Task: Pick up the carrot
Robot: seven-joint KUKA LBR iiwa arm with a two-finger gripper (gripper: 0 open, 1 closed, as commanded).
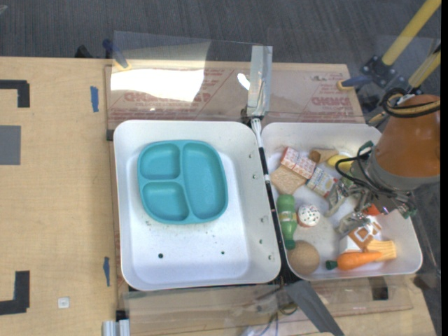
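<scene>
Pale tabletop (56,187) bearing two white bins. Carrot (357,260) at right bin's (413,257) near rim. Pincer (360,203) just above carrot, state unclear. Approach step; next, lowering onto carrot.

Bench (49,187): pale wood, black squares and blue tape at 9 o'clock. Floor (210,9): dark grey carpet, 12 o'clock. Clear panel (168,68) catching glare behind the bins. Yellow poles (420,19) at 2 o'clock
</scene>
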